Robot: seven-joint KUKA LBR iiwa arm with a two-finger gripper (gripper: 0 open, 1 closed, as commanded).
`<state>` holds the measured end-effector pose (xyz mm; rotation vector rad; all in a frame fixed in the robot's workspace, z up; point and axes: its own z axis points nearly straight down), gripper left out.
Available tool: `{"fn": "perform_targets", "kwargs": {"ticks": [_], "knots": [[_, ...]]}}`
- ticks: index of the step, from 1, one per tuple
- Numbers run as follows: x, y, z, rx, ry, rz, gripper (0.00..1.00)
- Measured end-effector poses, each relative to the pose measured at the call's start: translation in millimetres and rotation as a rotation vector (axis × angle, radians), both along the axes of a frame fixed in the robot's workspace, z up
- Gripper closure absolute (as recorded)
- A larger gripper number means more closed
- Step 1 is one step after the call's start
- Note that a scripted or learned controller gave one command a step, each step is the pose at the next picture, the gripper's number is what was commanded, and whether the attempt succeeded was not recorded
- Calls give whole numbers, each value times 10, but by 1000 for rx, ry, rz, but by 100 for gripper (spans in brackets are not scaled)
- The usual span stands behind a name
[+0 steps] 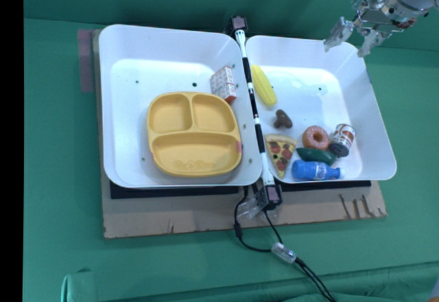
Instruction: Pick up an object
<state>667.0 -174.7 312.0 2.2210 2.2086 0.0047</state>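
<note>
The two-finger metal pincer [352,38], fingers spread and pinching nothing, hangs above the far right corner of the right white plastic bin [367,98]; its arm is cut off by the frame. Toy foods cluster near the bin's front, the glazed ring doughnut [315,136] among them.

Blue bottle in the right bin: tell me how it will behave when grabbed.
The blue bottle lies on its side, so a nudge would probably roll it. It looks like smooth toy plastic, likely light and somewhat slippery. The green vegetable touching it may shift too.
</note>
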Motion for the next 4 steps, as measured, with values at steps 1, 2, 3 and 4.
{"fn": "perform_targets", "kwargs": {"ticks": [1,2,3,4], "knots": [[326,-91,-1092,-4,-3,1,0],[328,443,-1254,-10,14,0,0],[360,468,-1065,-4,4,-2,100],[357,452,-1064,-7,5,-3,0]]}}
